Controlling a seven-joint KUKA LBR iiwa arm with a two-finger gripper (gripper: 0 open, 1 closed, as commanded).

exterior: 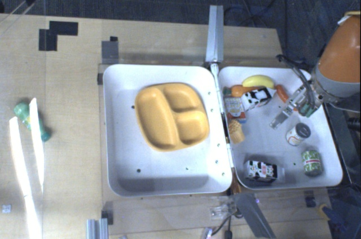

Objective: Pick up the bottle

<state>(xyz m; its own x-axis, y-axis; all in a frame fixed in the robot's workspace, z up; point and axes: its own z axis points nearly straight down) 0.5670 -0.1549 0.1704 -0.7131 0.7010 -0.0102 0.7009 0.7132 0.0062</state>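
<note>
**Op A:** Log entry. I have the arm [338,63] over the right bin [333,145]. The gripper [284,115] hangs at a slant above bare bin floor, beside the banana [258,82]. From this slanted overhead I cannot tell whether the jaws are released or clenched; nothing visible sits between them.

**Op B:** Where do you place the bottle?

**Op A:** My best candidate is the small white piece with black patches [257,97], touching the banana's lower edge. It reads as smooth, rounded plastic, but it is too small for me to be sure. A similar black-and-white item [261,170] lies well away from the banana, by the near wall.

**Op B:** Risks?

**Op A:** Crowding, mainly. The orange piece [281,93] and a flat printed packet [234,106] press close to the banana too, so a descent could nudge neighbours or close on the wrong thing. Curved, glossy surfaces may squirt out sideways. Two upright cans, one grey-topped [298,133] and one green [311,160], stand farther off and could be tipped by the wrist.

**Op B:** Left bin?

**Op A:** A matte yellow compartment tray [171,115], well apart from the banana. The desk [62,91] is pale wood.
</note>
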